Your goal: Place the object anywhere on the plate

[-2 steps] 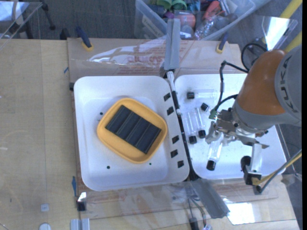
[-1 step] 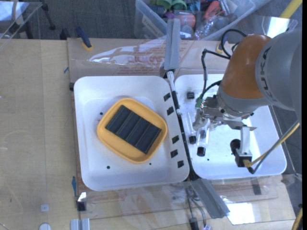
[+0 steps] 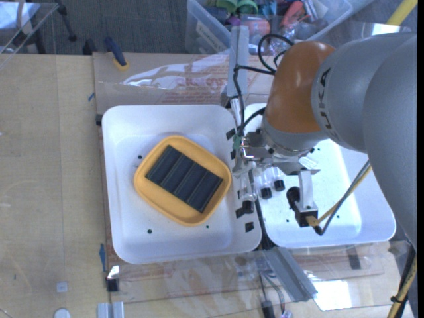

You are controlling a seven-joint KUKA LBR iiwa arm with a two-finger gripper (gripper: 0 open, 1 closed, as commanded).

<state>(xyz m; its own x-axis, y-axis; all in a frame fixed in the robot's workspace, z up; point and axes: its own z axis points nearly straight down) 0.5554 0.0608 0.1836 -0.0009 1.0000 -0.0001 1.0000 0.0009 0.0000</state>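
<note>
the yellow plate (image 3: 182, 188) with dark ridges lies in the left bin (image 3: 126, 234). the gripper (image 3: 275, 201) hangs at its three o'clock over the right bin (image 3: 371, 227); its grip cannot be told.

A yellow plate (image 3: 154, 189) with a dark grey ribbed centre lies in a white bin (image 3: 119, 177) beside a second white bin (image 3: 371, 211), on a pale wooden bench (image 3: 46, 177), under a grey arm (image 3: 371, 91) with an orange band (image 3: 298, 85), near a clear tub (image 3: 212, 12) of many-coloured items.
</note>
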